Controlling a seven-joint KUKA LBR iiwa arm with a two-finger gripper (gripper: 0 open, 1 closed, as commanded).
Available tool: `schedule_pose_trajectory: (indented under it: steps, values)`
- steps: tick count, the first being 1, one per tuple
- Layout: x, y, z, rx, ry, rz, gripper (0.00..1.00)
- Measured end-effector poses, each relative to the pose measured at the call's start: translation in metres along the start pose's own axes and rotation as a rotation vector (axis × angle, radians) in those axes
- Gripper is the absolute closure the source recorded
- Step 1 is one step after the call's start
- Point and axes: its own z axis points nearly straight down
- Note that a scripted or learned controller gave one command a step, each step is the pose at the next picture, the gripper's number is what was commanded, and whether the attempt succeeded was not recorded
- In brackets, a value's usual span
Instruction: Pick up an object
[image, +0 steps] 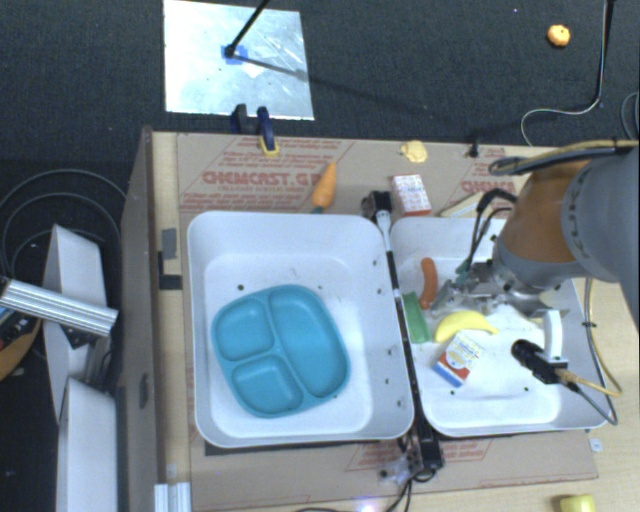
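Note:
My gripper (468, 292) hangs low over the right bin (500, 408), reaching in from the right, just above a yellow banana (465, 324). An orange-red sausage (428, 282) lies to the gripper's left. A green flat piece (415, 318) rests against the bin's left wall. A small white carton with red and blue print (457, 358) lies in front of the banana. Nothing is seen held in the gripper.
The left bin (230, 250) holds a blue divided plate (280, 348). On the bench behind the bins lie a carrot (324, 186), a small pink-and-white box (411, 193) and a yellow lump (414, 151). Blue clamps (252, 120) sit at the back edge.

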Motion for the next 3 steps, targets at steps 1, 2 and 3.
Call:
schedule_pose_trajectory:
  steps: [1,2,3]
  values:
    - [0.029,0.063,-0.003,-0.01,-0.004,-0.002,0.0]
    - [0.045,-0.009,-0.104,-0.004,-0.002,0.006,0.0]
    - [0.014,-0.047,-0.019,0.003,-0.003,0.009,0.0]
